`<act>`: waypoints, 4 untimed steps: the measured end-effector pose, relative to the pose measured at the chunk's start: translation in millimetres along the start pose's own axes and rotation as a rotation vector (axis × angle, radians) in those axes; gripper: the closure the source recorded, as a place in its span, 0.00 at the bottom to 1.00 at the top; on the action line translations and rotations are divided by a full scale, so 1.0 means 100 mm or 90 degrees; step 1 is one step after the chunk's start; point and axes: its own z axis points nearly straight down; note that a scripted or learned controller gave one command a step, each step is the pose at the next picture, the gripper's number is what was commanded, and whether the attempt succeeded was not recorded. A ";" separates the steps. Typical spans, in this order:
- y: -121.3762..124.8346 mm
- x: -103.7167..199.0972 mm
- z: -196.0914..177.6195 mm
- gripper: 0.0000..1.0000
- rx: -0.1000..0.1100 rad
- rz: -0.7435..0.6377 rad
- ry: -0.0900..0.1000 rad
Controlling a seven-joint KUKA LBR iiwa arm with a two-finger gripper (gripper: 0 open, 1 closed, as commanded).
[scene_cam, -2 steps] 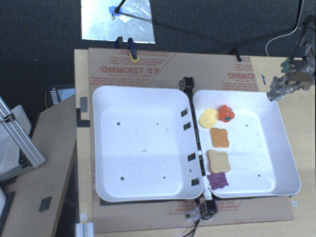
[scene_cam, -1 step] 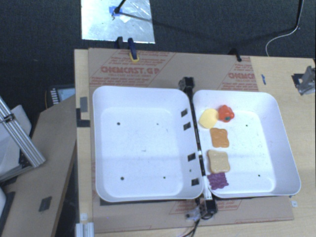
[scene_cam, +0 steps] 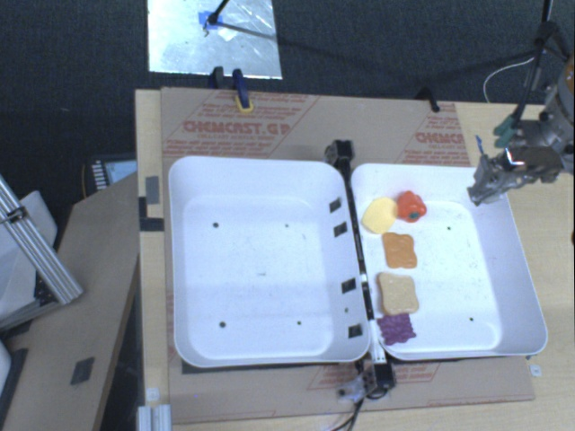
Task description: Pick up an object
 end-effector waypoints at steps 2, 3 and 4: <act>0.13 1.36 -0.34 1.00 -0.011 0.004 0.001; 0.01 1.91 0.73 1.00 0.006 0.002 -0.002; 0.03 2.28 0.04 1.00 -0.005 0.003 0.001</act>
